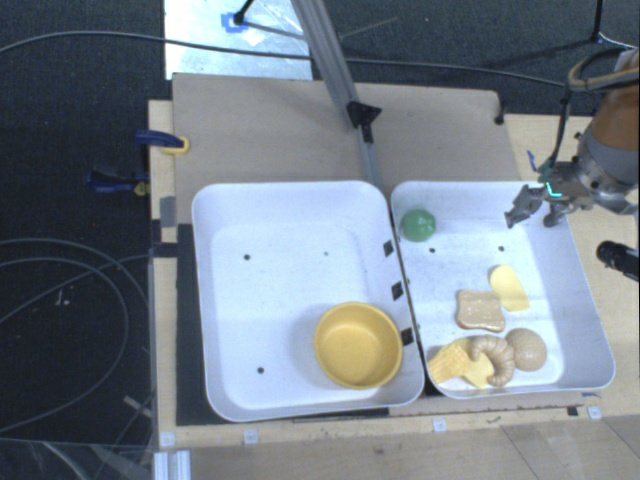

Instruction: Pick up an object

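- The gripper (535,208) hovers over the upper right corner of the right bin (580,268), fingers spread a little apart, nothing between them.
- The arm (612,138) leans in from the right edge, wrist tipped toward the bin's interior.
- Candidates lie well apart from the gripper: a green ball (418,225) near the divider, a yellow piece (509,288), toast (479,311), and a crowded cluster (490,356) at the bin's near end.
- Risk: the ball may roll off the fingers.
- Risk: the flat pieces may slip under a shallow close.
- Risk: the cluster's touching items may jam or get nudged.
- A yellow bowl (358,344) sits in the left bin (250,268).
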Tool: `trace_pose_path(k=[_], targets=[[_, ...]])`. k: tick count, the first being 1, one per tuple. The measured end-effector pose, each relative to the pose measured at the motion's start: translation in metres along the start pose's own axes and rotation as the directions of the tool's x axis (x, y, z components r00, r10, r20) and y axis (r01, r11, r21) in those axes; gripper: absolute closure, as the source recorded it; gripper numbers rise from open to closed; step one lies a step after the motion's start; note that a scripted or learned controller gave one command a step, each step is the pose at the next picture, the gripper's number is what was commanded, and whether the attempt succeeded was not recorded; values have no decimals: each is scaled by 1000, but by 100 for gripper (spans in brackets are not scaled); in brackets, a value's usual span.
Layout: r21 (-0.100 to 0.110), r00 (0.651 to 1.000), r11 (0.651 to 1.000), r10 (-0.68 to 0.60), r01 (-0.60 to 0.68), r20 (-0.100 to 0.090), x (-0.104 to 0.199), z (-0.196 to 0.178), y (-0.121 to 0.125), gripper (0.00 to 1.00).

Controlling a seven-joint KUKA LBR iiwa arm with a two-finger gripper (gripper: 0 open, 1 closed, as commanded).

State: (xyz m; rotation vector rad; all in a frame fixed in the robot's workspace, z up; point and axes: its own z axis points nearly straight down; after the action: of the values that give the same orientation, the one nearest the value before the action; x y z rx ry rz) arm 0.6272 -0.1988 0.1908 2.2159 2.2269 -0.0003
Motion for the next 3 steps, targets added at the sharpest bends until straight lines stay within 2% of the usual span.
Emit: trace_pose_path(k=[1,3], targets=[[-3,1000,1000,0,0,1,0,-1,1,0],[1,1000,1000,-3,3,0,10,102,2,0]])
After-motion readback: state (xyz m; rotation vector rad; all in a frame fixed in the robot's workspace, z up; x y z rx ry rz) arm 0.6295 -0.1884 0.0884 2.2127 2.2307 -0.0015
